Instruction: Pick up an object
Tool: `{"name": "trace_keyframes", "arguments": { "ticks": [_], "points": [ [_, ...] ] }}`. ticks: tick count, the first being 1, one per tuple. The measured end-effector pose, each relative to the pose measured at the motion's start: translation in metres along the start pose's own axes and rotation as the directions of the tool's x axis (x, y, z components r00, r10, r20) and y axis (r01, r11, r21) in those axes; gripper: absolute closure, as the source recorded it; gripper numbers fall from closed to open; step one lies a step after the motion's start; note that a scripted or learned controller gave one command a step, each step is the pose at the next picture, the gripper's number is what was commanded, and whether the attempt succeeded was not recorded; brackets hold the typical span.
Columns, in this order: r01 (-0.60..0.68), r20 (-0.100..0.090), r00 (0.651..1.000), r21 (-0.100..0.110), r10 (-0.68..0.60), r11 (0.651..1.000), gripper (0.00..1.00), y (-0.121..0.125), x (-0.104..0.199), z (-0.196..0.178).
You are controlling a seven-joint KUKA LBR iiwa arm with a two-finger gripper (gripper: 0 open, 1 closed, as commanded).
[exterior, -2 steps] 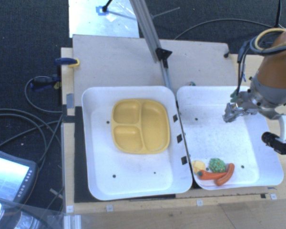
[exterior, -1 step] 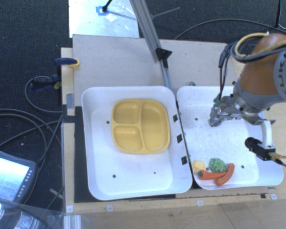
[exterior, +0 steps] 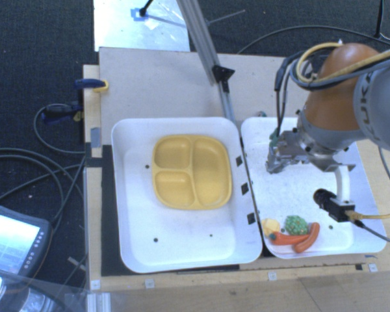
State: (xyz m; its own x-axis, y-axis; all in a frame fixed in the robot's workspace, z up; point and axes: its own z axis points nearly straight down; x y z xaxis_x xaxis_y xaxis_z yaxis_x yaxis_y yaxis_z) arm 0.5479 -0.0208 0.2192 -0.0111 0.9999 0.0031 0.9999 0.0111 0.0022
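Small toy foods lie together at the near edge of the right bin [exterior: 351, 239]: a yellow piece [exterior: 270, 226], a green broccoli-like piece [exterior: 296, 225], an orange carrot [exterior: 281, 238] and a red sausage [exterior: 308, 237]. My gripper [exterior: 275, 162] hangs over the upper left part of that bin, well behind the foods and apart from them. Nothing is seen in it. The grey and orange arm covers the bin's far right part.
A yellow divided plate [exterior: 192, 172] lies in the left bin [exterior: 182, 249]. A slanted metal pole [exterior: 205, 38] ends at the far seam between the bins. A black cable fitting [exterior: 329, 203] on the arm hangs above the right bin. Cables and a pendant lie on the floor to the left.
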Motion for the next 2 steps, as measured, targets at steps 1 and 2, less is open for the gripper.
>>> {"name": "trace_keyframes", "arguments": {
  "ticks": [1,2],
  "points": [
    [0.002,0.0,1.0,0.002,-0.002,1.0,1.0,-0.015,0.063,-0.003],
    [0.002,0.0,1.0,0.001,-0.002,1.0,1.0,-0.02,0.118,-0.011]
  ]
}}
